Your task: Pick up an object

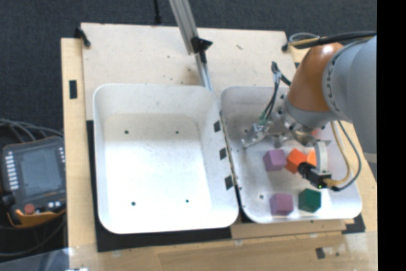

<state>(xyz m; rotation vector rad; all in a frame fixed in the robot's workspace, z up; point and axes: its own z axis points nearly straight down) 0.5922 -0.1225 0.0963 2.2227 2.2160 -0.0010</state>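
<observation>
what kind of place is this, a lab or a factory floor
Most likely a robotics lab test bench: a grey and orange arm reaches over two white bins, small coloured blocks lie in the right one, and a teach pendant sits beside the bench.

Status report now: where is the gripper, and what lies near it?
Gripper low in right bin, grip unclear. Orange block and purple block beside it. Second purple block, green block nearer front.

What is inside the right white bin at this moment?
The right white bin holds two purple blocks, an orange block and a green block. The grey arm covers the bin's far right corner.
</observation>
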